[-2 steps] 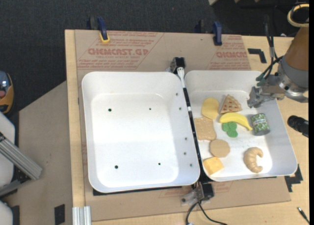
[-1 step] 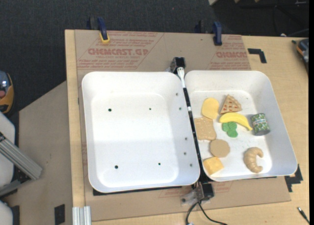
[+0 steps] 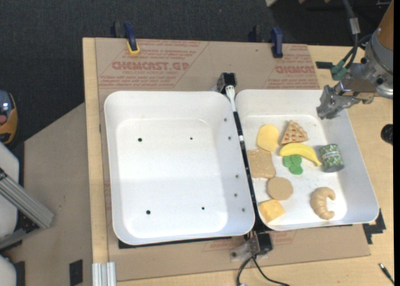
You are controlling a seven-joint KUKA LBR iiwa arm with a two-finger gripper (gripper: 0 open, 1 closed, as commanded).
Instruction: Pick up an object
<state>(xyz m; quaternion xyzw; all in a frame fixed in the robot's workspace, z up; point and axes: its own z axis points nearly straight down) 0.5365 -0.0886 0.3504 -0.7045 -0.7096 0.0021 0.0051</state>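
Observation:
The right bin [image 3: 356, 216] holds several toy foods: a yellow round piece [image 3: 268, 137], a pizza slice [image 3: 293, 133], a banana [image 3: 300, 152], a green broccoli piece [image 3: 293, 164], a green can [image 3: 331, 158], a tan cracker [image 3: 260, 163], a round cookie [image 3: 280, 188], a croissant [image 3: 324, 202] and a yellow cheese cube [image 3: 271, 210]. My gripper [image 3: 329, 107] hangs over the bin's far right corner, above and right of the pizza slice. Nothing shows between its fingers.
The left bin [image 3: 125, 116] sits beside the right one on a cardboard-covered bench held by two blue clamps [image 3: 131, 38]. A black bracket [image 3: 226, 82] stands at the back between the bins. Cables run down at the upper right.

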